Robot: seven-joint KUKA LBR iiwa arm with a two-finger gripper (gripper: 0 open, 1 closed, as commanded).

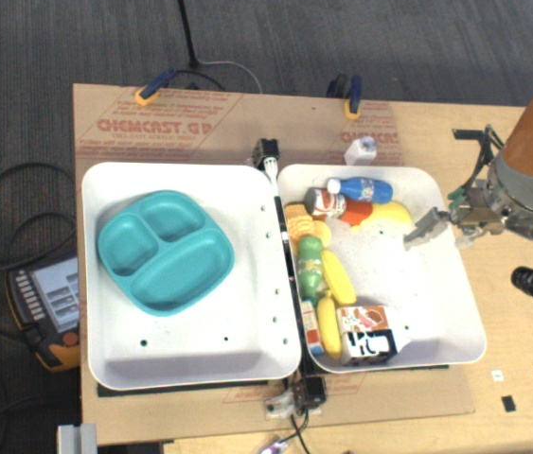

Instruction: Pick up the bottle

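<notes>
Not much done yet tbh. My gripper [434, 223] hangs over the right bin's [455, 296] right rim, fingers spread a little with nothing between them. The bottle [363, 190] lies on its side at the bin's far edge, touching an orange toy [356, 212], well apart from me. The bench [522, 367] is tan board; dark carpet [39, 36] runs around it.

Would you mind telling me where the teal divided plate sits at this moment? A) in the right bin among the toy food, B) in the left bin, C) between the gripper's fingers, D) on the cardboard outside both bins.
B: the teal divided plate lies flat in the left bin, while the bottle and toy food sit in the right bin.
</notes>
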